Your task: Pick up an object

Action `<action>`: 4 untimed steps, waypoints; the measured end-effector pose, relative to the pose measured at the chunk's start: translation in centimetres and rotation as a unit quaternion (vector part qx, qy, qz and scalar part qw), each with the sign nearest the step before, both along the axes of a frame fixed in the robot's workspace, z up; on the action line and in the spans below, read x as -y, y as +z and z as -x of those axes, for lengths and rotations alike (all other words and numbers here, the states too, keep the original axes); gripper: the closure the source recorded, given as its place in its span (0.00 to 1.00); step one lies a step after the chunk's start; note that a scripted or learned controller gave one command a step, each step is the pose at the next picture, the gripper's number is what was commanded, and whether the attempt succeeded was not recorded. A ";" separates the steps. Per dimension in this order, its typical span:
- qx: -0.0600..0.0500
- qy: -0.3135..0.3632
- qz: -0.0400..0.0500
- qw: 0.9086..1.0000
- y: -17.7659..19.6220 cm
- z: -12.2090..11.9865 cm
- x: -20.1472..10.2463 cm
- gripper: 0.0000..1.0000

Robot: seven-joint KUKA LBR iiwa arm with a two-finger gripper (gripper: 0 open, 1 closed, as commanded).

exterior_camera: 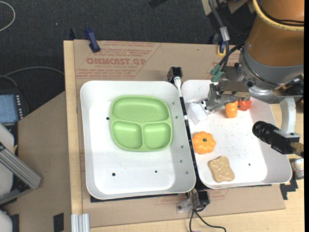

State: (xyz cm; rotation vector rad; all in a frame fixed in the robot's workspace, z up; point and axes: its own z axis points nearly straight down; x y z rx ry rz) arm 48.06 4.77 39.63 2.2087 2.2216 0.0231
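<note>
Here the grey arm with its orange band hangs low over the far end of the right-hand shallow white bin (260, 175), and its two-finger gripper (212, 103) sits just above a small pale, whitish block (197, 112) lying near the bin's far-left corner. Whether the fingers are spread or closed I cannot tell, since the wrist body hides them, and nothing is visibly caught between them.

That pale block seems the likeliest target. Its long axis appears to run slantwise, from the near-left toward the far-right of the bin, though part of it is covered by the tool.

To do this step well, the gripper probably ought to close across the block's short width, descend straight, and keep off the bin wall just beside it.

Other candidates lie close: a small orange-and-red toy vegetable (232, 108) just beside the wrist, a round orange plastic pumpkin (203, 142) nearer the middle, and a tan biscuit-shaped piece (221, 169) at the near edge. The left-hand white bin (96, 163) holds a green three-compartment plastic tray (141, 122).
</note>
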 end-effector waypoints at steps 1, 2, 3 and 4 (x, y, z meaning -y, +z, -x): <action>-0.011 -0.001 0.002 1.000 -4.8 0.2 -2.9 1.00; -0.007 0.002 0.001 1.000 -3.0 0.2 -10.5 1.00; 0.001 0.000 -0.002 1.000 11.6 -1.8 -14.0 1.00; -0.011 -0.001 0.003 1.000 8.5 0.3 -16.3 1.00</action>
